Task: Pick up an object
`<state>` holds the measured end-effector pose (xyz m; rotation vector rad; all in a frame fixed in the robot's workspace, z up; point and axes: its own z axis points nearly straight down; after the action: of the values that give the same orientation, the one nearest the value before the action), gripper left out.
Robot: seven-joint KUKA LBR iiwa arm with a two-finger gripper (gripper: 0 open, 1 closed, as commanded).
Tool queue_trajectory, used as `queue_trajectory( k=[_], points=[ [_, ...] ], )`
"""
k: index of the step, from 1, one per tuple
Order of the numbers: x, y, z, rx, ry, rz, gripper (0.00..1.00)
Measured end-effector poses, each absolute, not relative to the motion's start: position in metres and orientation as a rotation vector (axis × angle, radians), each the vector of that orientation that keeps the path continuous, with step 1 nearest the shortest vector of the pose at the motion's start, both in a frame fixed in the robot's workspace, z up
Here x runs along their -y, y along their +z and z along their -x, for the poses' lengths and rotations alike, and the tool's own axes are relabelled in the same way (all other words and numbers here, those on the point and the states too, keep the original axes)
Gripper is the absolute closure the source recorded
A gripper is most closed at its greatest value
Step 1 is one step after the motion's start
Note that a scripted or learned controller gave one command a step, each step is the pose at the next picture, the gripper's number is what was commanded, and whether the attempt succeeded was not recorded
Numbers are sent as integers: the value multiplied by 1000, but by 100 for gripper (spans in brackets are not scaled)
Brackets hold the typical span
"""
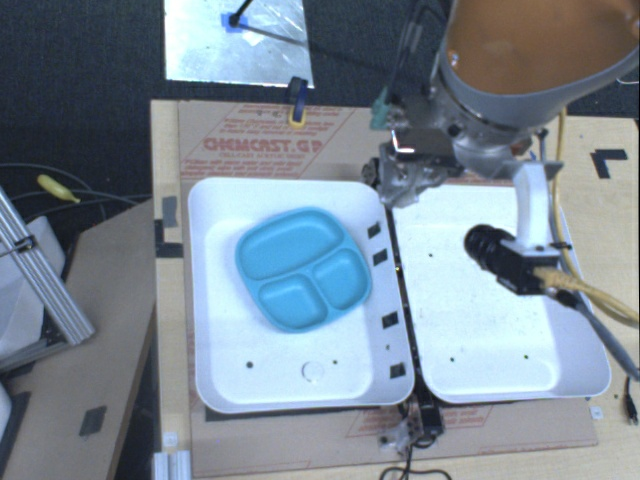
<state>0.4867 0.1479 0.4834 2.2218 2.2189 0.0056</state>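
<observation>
- Blue plate (pixel 303 268), a three-compartment tray, lies flat in the left bin (pixel 215 368), its two small sections toward the lower right, its large one toward the upper left.
- The gripper (pixel 402 190) hangs over the top of the divide between the two bins, well apart from the plate; whether its fingers are spread or closed cannot be told.
- The arm (pixel 530 38), grey with an orange band, reaches in from the upper right.
- A black cylindrical device (pixel 500 256) on a white bracket hangs over the right bin (pixel 480 368).
</observation>
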Motion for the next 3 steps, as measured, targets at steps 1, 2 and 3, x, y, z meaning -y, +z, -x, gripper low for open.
queue_trajectory(
  k=[1, 2, 3],
  points=[
    [-124, 383, -486, -2221, -8, -2226, 100],
    [-126, 388, -487, -2222, 3, -2220, 0],
    [-206, 490, -528, -2227, 20, -2209, 0]
  ],
)
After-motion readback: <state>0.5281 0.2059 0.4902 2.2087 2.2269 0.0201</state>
